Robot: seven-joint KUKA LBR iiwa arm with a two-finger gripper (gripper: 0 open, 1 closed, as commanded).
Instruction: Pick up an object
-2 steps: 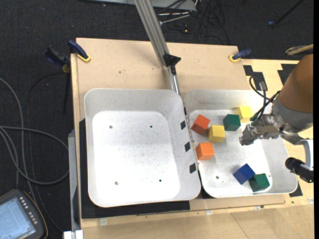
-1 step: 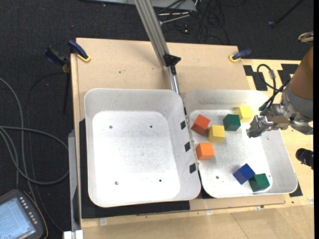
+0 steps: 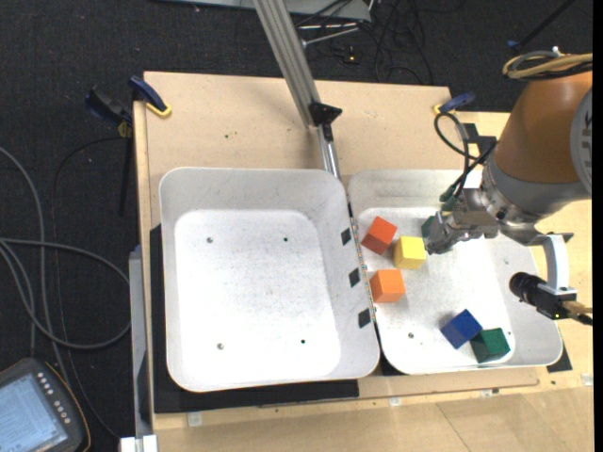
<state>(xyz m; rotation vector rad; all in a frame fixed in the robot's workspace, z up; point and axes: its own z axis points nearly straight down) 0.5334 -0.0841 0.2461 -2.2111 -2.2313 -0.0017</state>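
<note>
Wooden desk (image 3: 245, 111) w/ two white bins side by side. Your gripper (image 3: 439, 236) sits low in the right bin (image 3: 528, 328), just right of the yellow cube (image 3: 410, 251); can't tell its state. Orange cubes (image 3: 380, 234) (image 3: 387, 285) lie left of it, blue (image 3: 461, 328) & green (image 3: 490, 344) cubes near the front. Left bin (image 3: 188, 196) beside.

The bench (image 3: 245, 111) carries two shallow white plastic bins: a left bin (image 3: 179, 281) and a right bin (image 3: 528, 347). Five small cubes lie in the right bin: two orange cubes, one (image 3: 379, 234) nearer the bin's far edge and the other (image 3: 387, 285) below it, one yellow cube (image 3: 410, 252), one blue cube (image 3: 461, 329) and one green cube (image 3: 490, 345). Two blue clamps (image 3: 143, 90) (image 3: 456, 103) grip the bench's far corners.
</note>
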